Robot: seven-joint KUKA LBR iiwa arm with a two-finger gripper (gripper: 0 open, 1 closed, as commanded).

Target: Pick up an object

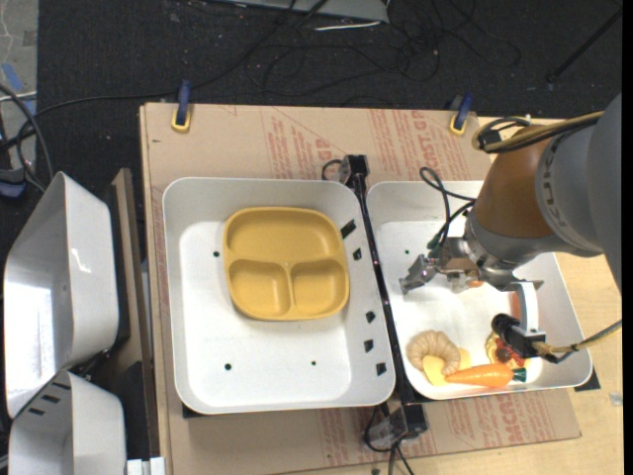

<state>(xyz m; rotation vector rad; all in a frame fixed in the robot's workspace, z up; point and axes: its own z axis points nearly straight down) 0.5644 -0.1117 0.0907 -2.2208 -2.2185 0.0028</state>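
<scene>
My gripper [417,273] hangs over the left middle of the right bin [401,206], pointing left, with bare white floor beneath it. Nothing shows in it. Along the bin's front edge lie a beige croissant-shaped toy [433,344], a small yellow piece [433,368] touching it, and an orange carrot [482,373] lying flat to the right. A small red and orange thing [497,348] sits just above the carrot. These objects are below and to the right of the gripper, well apart from it.
A yellow divided plate [287,262] lies in the left bin [188,295], toward its back. The ridge between the bins [374,285] runs just left of the gripper. Cardboard [297,132] surrounds both bins.
</scene>
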